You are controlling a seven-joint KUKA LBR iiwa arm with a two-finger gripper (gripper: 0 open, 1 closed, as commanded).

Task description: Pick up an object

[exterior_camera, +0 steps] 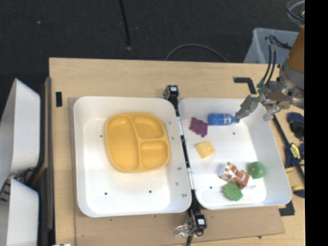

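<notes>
On your left, the yellow tray (pixel 137 141) sits in the left bin (pixel 84 188). In the right bin (pixel 271 188), the blue bottle (pixel 221 119) lies flat, long axis left-right. The pincer (pixel 245 109) touches its right end; you cannot tell its opening. Pushed end-on, the bottle could roll or slide away.

Both bins (pixel 89 199) were plain white on a pale wooden bench (pixel 102 73). The divided plate (pixel 137 140) was a warm yellow. Right of that plate lay a purple piece (pixel 199 126), a blue bottle (pixel 220 119), a pale yellow block (pixel 205 149), a brown-and-white toy (pixel 234 173), a green ball (pixel 257 169) and a green studded piece (pixel 232 191).
</notes>
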